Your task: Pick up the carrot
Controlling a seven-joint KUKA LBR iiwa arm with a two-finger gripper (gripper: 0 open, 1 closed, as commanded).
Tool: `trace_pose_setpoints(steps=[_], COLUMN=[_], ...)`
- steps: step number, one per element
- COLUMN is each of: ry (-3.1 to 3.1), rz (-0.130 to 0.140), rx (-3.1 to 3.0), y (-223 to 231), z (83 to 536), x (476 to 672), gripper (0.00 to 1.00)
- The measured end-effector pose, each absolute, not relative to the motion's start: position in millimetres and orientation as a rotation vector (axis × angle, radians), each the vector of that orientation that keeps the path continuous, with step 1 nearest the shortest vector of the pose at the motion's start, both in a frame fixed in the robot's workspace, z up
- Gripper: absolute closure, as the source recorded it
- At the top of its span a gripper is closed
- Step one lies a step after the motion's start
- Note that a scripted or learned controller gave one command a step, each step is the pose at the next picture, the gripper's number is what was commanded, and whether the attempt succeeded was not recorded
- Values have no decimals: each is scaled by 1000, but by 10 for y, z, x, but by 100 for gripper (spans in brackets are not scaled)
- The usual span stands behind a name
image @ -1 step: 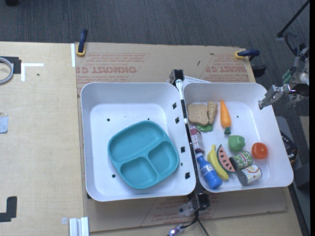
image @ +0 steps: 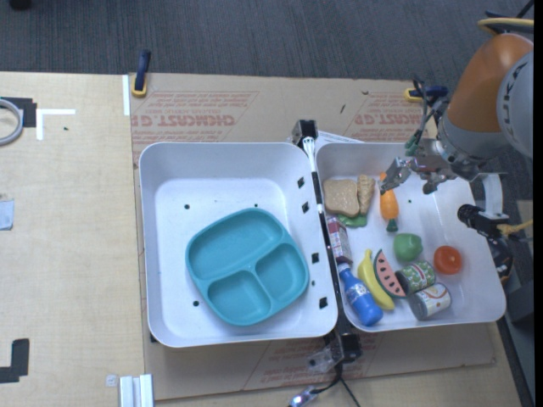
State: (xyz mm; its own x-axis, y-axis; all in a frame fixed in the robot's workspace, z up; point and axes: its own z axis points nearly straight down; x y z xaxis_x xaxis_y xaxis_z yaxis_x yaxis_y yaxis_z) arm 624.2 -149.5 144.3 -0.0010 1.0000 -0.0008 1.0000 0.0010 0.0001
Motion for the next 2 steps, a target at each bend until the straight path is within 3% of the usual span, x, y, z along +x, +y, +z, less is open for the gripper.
trace_pose_setpoints(steps=[1,2], ry=[2224,2226], rz=[-4,-3], rx=[2219,2217], y=[-1529,-1528], z=[927,1027], x=[6346,6349], gripper=[0,100])
